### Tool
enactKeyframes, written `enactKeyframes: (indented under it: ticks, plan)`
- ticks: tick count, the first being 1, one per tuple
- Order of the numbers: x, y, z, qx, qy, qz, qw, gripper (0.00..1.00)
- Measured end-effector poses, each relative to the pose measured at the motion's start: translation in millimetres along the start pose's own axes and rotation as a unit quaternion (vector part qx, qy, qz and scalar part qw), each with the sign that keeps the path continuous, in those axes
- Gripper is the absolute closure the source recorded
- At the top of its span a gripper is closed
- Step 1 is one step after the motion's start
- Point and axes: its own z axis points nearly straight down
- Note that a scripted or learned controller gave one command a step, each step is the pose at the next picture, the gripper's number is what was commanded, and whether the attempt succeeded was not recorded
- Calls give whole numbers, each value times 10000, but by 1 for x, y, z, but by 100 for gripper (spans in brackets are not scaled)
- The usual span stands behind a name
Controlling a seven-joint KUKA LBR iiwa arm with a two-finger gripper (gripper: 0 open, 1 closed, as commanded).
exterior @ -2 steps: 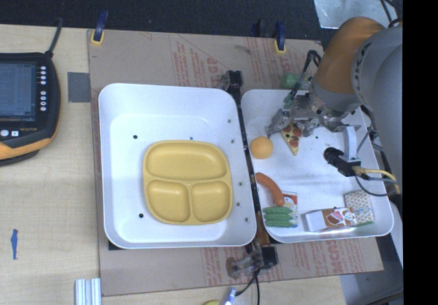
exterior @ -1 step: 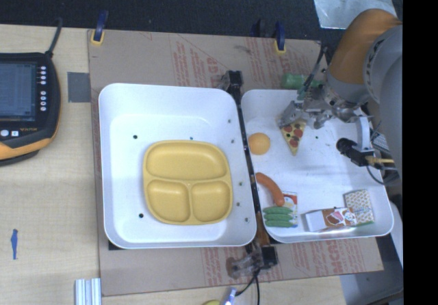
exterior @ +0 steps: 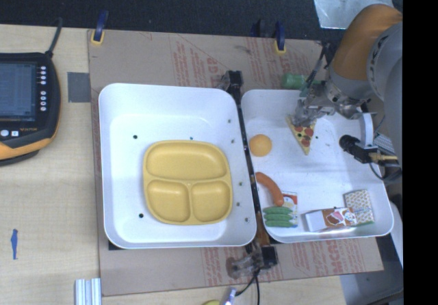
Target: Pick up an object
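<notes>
The gripper (exterior: 302,119) sits low in the right bin (exterior: 383,228), its fingers pinching the top of a pizza slice (exterior: 303,137) whose tip points down beside an orange ball (exterior: 260,145).

On the worktop (exterior: 61,194), the left bin (exterior: 116,160) holds a yellow divided tray (exterior: 187,182). In the right bin (exterior: 328,180), the end effector (exterior: 303,117) sits at the top of a pizza slice (exterior: 303,137), near an orange ball (exterior: 260,144), a sausage (exterior: 269,188) and green pods (exterior: 278,217).
</notes>
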Motion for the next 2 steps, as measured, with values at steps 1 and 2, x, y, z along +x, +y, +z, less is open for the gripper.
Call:
enactKeyframes:
  ticks: [1, 2]
  plan:
    - [0, 0, 0, 4, 0, -4, 10000, 0]
    - [-21, -11, 12, 12, 7, 19, 10000, 0]
